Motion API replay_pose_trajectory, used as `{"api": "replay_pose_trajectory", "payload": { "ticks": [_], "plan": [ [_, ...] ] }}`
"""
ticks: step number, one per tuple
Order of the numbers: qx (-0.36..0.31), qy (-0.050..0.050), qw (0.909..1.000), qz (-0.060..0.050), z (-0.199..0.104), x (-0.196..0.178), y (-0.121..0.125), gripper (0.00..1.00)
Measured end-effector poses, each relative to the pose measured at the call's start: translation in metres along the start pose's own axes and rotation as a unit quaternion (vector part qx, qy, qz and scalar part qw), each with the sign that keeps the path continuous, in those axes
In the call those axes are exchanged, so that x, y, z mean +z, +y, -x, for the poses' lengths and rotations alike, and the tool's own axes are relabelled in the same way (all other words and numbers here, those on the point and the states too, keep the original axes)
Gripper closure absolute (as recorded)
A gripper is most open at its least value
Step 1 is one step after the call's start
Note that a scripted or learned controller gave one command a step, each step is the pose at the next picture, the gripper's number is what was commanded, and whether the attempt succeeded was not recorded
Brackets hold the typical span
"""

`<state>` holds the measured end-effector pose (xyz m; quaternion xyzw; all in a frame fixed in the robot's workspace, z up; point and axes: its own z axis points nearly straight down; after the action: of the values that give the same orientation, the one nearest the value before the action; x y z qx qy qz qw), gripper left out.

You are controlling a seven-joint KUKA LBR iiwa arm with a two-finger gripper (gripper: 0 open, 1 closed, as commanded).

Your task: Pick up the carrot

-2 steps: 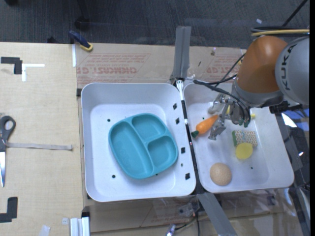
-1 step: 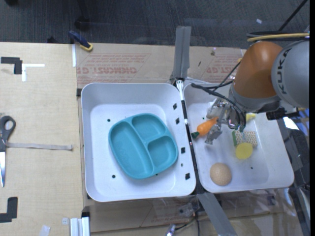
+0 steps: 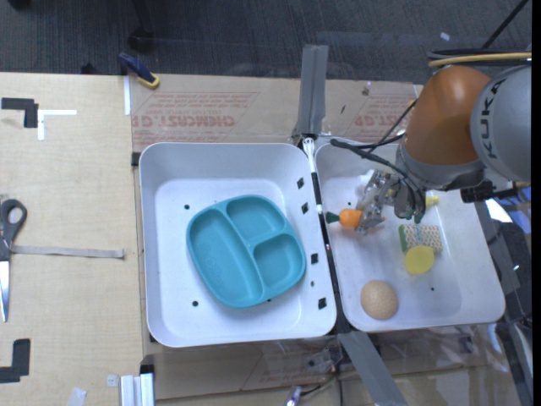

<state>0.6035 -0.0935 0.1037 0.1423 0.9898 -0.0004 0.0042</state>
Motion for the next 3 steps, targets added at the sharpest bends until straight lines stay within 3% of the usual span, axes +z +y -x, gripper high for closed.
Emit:
{"api": "replay_pose_trajectory", "payload": {
  "ticks": [1,2,3],
  "plan": [
    [0.000,0.000,1.0000,0.000,0.000,0.000,0.000,0.00],
    [-0.001,-0.003,1.0000,0.000,0.002,-0.010,0.000,1.00],
    [-0.213,0.001,0.9770,0.001,0.000,-0.090,0.055,1.00]
  ]
}}
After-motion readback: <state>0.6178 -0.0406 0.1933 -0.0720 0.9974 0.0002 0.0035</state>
